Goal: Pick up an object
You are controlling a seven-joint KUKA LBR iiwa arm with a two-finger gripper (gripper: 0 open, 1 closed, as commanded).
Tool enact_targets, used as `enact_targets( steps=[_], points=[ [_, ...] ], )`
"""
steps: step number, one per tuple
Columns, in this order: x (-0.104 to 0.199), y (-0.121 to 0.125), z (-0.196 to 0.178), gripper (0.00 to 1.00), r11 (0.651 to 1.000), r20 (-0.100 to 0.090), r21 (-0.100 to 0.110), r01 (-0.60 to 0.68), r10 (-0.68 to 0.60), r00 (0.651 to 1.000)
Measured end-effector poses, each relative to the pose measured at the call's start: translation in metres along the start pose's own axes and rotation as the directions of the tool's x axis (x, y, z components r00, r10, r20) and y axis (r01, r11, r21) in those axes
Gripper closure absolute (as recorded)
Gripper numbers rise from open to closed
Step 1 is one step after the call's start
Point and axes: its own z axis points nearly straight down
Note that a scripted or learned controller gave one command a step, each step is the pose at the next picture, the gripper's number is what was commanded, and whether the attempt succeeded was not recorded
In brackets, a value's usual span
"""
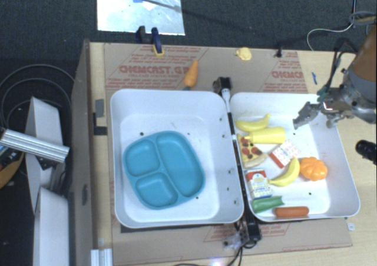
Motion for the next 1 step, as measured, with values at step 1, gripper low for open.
enact_targets(
  steps=[1],
  points=[
    [0.0007, -0.0399, 0.1035, 0.0, 1.0, -0.003, 0.011, -0.004, 0.004, 1.0]
  ],
)
